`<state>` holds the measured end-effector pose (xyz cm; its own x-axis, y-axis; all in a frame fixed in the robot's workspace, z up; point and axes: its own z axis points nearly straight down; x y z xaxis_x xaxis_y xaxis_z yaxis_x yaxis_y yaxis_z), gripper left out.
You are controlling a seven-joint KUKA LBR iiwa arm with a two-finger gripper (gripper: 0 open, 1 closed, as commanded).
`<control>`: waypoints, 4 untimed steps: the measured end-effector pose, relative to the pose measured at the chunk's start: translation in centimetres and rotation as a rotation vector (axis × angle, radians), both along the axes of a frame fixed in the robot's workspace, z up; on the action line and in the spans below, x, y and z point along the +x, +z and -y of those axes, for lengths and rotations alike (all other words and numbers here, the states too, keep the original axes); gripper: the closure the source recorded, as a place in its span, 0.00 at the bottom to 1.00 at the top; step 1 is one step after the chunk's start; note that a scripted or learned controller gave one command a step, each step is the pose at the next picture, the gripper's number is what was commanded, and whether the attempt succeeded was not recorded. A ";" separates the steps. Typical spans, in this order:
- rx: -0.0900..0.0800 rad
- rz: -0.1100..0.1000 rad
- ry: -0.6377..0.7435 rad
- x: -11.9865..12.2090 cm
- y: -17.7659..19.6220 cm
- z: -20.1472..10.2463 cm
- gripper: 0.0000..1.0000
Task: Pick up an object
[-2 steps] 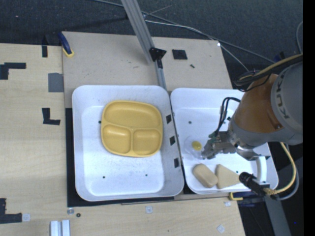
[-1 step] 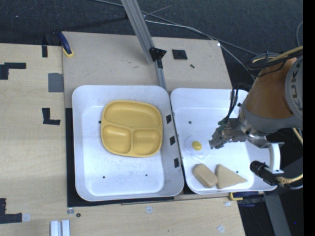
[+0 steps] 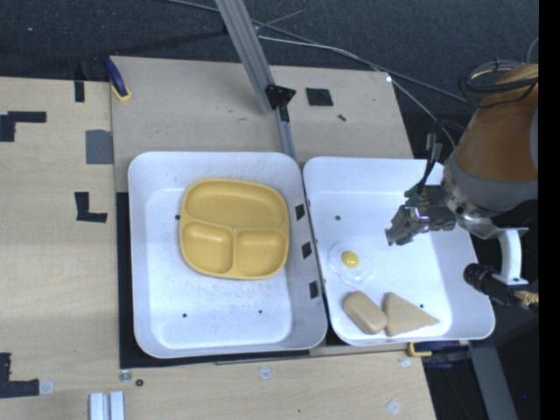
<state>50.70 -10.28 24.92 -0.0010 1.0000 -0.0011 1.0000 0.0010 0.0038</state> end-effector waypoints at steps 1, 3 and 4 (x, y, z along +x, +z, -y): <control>0.001 -0.003 0.000 0.0 2.2 0.0 1.00; 0.002 -0.006 0.006 1.5 -0.1 -11.5 1.00; 0.002 -0.006 0.007 1.6 0.0 -17.0 1.00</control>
